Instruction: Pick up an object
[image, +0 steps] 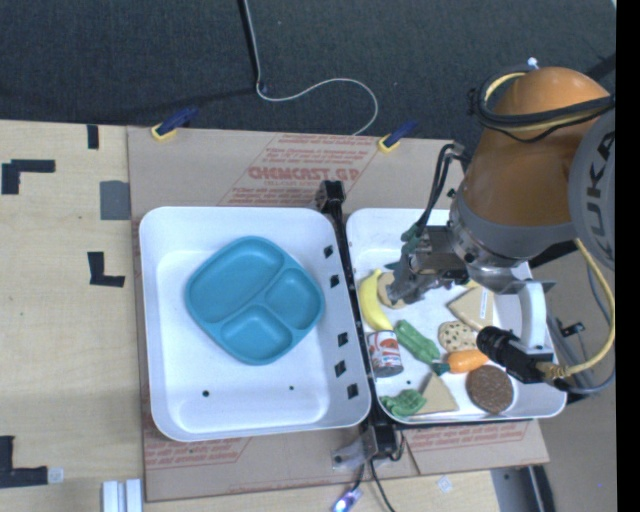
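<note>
- The claw (408, 285) is hanging low over the right bin (385, 228), just beside the banana (372, 302); I cannot tell how it is set, since the wrist is hiding much of it.
- The banana is lying along the right bin's left wall. It is probably a light, hard plastic toy, smooth and curved, so it may be slipping under a poor grip; taking it across its narrow middle looks safest.
- Counting the right bin: one banana, one small can (386, 353), one green pod (417, 341), one leafy green piece (404, 404), one carrot (467, 361), one spotted cracker (455, 333), one brown disc (490, 389), and what look like two pale wedges (438, 396).
- The can is looking stiff and round, likely rolling if nudged.
- The left bin (165, 230) is carrying one blue tray (254, 298), wide and flat, awkward to pinch except at its rim.
- Two bins are sitting side by side on the counter (60, 220).
</note>
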